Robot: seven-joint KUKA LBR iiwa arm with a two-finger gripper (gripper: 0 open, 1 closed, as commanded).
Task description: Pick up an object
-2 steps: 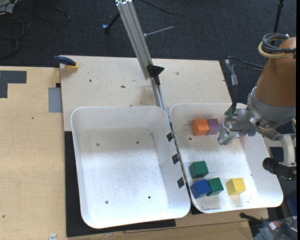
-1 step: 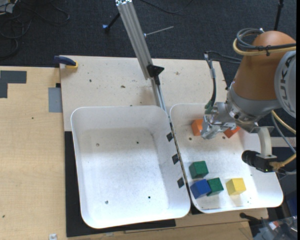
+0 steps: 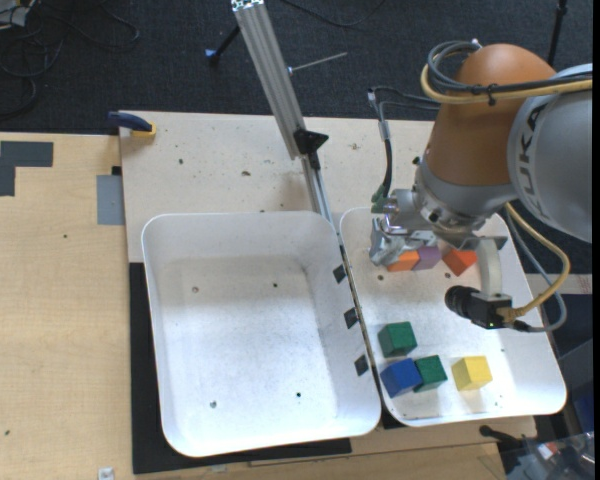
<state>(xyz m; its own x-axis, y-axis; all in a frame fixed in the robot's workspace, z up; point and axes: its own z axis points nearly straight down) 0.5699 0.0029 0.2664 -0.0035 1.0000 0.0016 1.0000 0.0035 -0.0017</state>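
My gripper [image 3: 388, 246] hangs low over the far left part of the right bin [image 3: 540, 393]. An orange block [image 3: 407, 261] lies right beside its tip, touching or nearly so. A purple block [image 3: 430, 258] and a second orange-red block [image 3: 461, 261] sit just to the right of it, partly under the wrist. Toward the bin's front lie a green block [image 3: 397, 338], a blue block [image 3: 401, 377], another green block [image 3: 432, 371] and a yellow block [image 3: 471, 372]. Whether the orange block is in the gripper's grasp cannot be made out.
The left bin [image 3: 180, 268] lies beside the right one, parted by a rim with black clips [image 3: 351, 318]. A slanted aluminium post [image 3: 280, 78] rises behind the bins. A black cable part [image 3: 477, 306] hangs off the arm over the right bin.
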